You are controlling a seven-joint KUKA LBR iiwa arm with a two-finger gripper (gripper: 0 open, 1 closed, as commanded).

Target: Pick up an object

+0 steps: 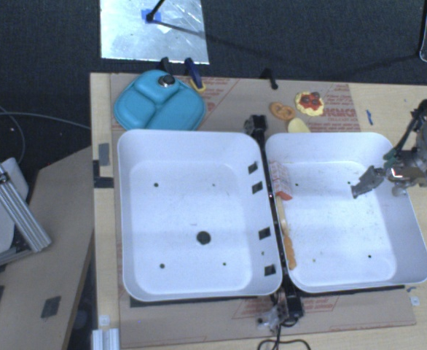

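Objects along the right bin's (410, 228) left wall (280, 188) lie left of your tool (361, 188), whose opening you cannot tell.

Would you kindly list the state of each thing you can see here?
pincer: over the right bin, nothing visibly held
right bin: small items lying along its left wall
left bin: one dark round item on its floor
blue tray: lying behind the bins

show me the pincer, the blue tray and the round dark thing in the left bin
pincer (359, 189), camera view, at its tip
blue tray (159, 104), camera view, centre of its top
round dark thing (203, 238), camera view, its middle
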